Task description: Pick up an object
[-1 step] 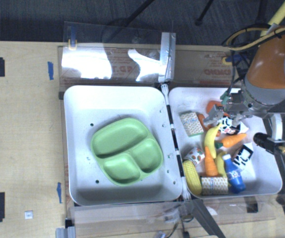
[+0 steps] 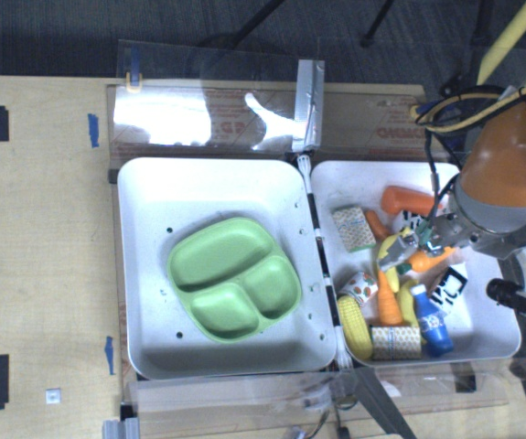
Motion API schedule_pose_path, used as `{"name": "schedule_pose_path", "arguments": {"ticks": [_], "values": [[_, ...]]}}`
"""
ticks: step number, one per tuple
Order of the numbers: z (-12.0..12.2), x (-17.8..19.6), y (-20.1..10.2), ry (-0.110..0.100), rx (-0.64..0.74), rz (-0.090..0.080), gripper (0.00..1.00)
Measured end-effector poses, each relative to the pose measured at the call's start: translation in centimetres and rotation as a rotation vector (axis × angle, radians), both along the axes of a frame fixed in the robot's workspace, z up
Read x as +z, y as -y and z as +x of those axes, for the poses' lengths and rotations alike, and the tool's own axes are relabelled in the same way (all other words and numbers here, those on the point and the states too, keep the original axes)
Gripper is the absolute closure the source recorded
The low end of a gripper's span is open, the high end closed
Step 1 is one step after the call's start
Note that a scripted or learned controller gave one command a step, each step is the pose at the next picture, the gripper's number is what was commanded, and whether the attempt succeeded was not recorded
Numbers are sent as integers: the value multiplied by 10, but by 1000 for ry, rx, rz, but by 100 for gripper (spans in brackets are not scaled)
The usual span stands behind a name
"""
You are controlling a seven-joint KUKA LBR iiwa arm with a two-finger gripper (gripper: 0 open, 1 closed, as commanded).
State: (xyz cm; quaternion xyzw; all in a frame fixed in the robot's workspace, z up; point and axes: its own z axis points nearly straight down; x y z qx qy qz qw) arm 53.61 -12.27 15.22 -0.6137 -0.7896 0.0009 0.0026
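A: Broadly, what is listed first, by size?

B: Item one, two shallow white bins set side by side. The left bin is occupied by a green divided plate, lying tilted. The right bin is crowded with small toys.

A: And the arm?

B: Item two, the grey arm with its orange band, entered from the right and hung over the right bin. The gripper is seen low among the toys, near the pile's middle. Whether it is wide or narrow cannot be told (the tip is lost in clutter), and nothing can be said to be held.

A: The smaller entries?

B: An orange block at the far side; a speckled sponge-like block just left of it; a carrot; a corn cob by the near left wall; a blue bottle; a patterned block at the near edge. Most are touching or overlapping.

A: Which step is judged to be in hand?

B: The reach into the pile, it is judged; no pick is yet shown. A single object should next be singled out, closed upon squarely and lifted straight (neighbours may be dragged along).
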Motion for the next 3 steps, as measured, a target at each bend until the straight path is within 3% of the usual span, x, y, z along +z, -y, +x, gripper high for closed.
{"name": "schedule_pose_path", "arguments": {"ticks": [1,2,3], "values": [[43,-66,39,11,23,-2,0],[44,-57,40,13,22,-3,100],[63,53,-10,6,34,-2,100]]}}
